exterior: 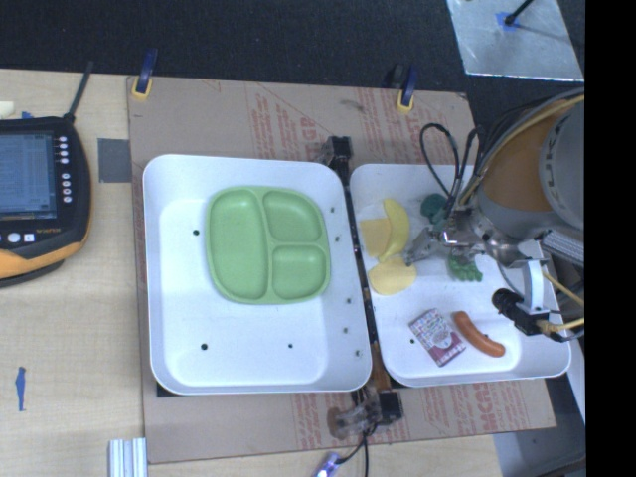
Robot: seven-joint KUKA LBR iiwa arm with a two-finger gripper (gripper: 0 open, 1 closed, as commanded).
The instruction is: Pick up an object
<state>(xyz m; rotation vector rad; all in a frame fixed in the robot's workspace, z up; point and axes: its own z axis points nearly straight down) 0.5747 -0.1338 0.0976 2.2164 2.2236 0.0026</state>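
Note:
The right bin (427, 371) holds several small items. Two yellow pieces lie at its left side, one upper (388, 229) and one lower (391, 278). A pink box (437, 336) and a brown-red sausage (479, 334) lie near the front. A dark green item (433, 206) sits toward the back, and a bright green item (464, 265) lies just under the arm's wrist. My gripper (422, 248) reaches in from the right, low over the bin, with its tip right beside the yellow pieces. I see nothing lifted off the bin floor.
The left bin (179, 346) bears a green divided plate (266, 243). A teach pendant (35, 202) lies on the bench at far left. Black cables (447, 157) loop over the back of the right bin. Clamps (339, 150) join the bins.

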